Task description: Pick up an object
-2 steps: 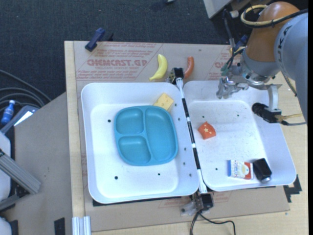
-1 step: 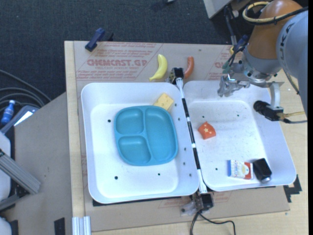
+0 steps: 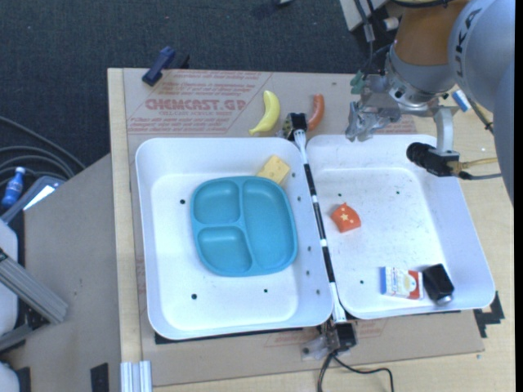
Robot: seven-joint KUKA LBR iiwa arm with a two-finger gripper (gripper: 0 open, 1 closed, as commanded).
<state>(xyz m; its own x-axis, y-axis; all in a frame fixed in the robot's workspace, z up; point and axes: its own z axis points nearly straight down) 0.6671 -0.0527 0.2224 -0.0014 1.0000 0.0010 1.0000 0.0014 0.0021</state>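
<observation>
The gripper point(image 3: 360, 129) hangs over the right bin's point(image 3: 474, 243) far rim, fingers slightly apart, holding nothing; the small box point(image 3: 400, 283) lies lengthwise left-to-right.

I see the tool point(image 3: 365, 126) over the right bin's point(image 3: 458, 219) far rim, nothing in it. Orange piece point(image 3: 346, 218), small carton point(image 3: 400, 282), black block point(image 3: 438, 283) inside. Left bin point(image 3: 159, 219): blue tray point(image 3: 243, 224), yellow wedge point(image 3: 274, 170).

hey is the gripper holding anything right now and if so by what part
Nothing is held. The gripper hangs above the far rim of the right bin with nothing between its fingers; the orange piece lies on the bin floor.
</observation>
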